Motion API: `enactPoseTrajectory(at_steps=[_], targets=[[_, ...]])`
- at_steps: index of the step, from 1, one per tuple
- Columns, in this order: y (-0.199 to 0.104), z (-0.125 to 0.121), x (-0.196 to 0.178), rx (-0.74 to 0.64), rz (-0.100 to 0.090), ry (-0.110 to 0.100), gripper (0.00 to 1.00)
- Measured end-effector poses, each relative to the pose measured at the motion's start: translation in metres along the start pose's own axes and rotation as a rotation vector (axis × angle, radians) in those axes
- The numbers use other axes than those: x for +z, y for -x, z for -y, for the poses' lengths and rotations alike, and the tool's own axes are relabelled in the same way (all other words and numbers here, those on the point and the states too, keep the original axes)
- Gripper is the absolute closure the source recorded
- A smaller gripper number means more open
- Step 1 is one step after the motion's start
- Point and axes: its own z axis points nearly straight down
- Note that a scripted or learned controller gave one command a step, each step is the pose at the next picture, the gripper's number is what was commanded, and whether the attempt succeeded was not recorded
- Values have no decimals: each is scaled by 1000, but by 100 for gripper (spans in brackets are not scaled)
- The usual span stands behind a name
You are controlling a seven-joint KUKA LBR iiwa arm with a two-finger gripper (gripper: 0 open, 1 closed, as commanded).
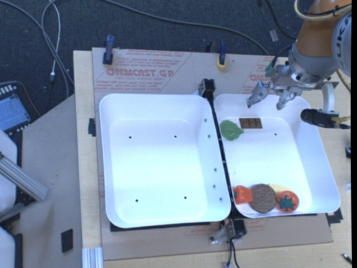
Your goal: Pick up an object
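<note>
From my seat I see the arm (321,32) reaching in from the right, its grey body and orange band up in the top right corner, with the hand (272,99) hanging over the far rim of the right bin (312,161). Its two fingers (256,96) are spread apart with nothing between them, one tip toward the bin's far left corner, the other further right above the rim.

In the right bin, just below the hand, a small brown chocolate bar (250,123) lies flat near the far wall. Just beside it to the left, close against the divider side of the bin, is a green leaf (230,130); the two look near each other but apart. At the near end of the same bin sits a cluster: a round brown patty (263,198) in the middle, a red tomato-like piece (242,194) touching its left side, and a red strawberry with a green top (287,201) on its right. A yellow piece (277,188) peeks out behind the patty; I think it could be a banana, but too little of it shows for me to be sure.

The left bin (111,166) sits alongside, its right wall touching the right bin's left wall. Both bins rest on a brown board (145,71) on the tabletop (83,149), held at the far edge by a blue clamp (109,48) and a yellow and blue clamp (222,56). Cables (56,21) trail over the dark floor beyond.
</note>
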Motion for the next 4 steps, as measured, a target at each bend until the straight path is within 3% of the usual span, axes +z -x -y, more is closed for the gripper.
enactPoseTrajectory(at_steps=[1,3,4], targets=[[0,-1,-2,-1,0,4,0],[-1,0,102,-1,0,-1,0],[-2,0,129,-1,0,2,0]])
